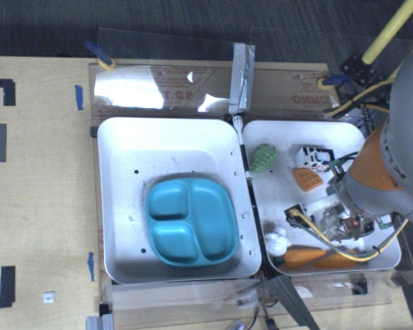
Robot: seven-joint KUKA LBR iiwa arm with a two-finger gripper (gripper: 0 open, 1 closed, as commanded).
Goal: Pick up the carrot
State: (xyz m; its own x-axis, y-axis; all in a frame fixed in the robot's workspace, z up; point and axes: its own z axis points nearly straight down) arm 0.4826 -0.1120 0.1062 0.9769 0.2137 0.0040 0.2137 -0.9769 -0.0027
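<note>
Arm (392, 163) is the nearest thing to the lens, grey with its orange band, coming in over the right bin's right edge.

Left to right:
- Left bin (124, 143): teal divided plate (191, 220) sits toward its front edge, nothing in the compartments.
- Right bin (282, 133): green leafy item (264, 157) near the back-left corner; white clump (276, 241) at the front-left corner; carrot (315, 257) lies flat along the front edge, long axis parallel to that edge, left tip touching or just beside the white clump.
- Orange waffle-like piece (307, 179) and a black-and-white item (316, 157) sit mid-bin toward the back.
- Gripper (330, 222) hangs mid-bin, just behind the carrot's middle, wrapped in yellow cable. Finger spread: cannot tell, cabling and hardware hide the tips. Nothing visibly pinched.

Step, my read: approach phase, grasp not made, carrot on the bin floor.

Next move needs: a short shift toward the front edge to centre over the carrot, jaw line set across its long axis, then descend. Front wall is tight against the carrot, so the wall-side finger has little room; risk of clipping the rim or rolling the carrot.
</note>
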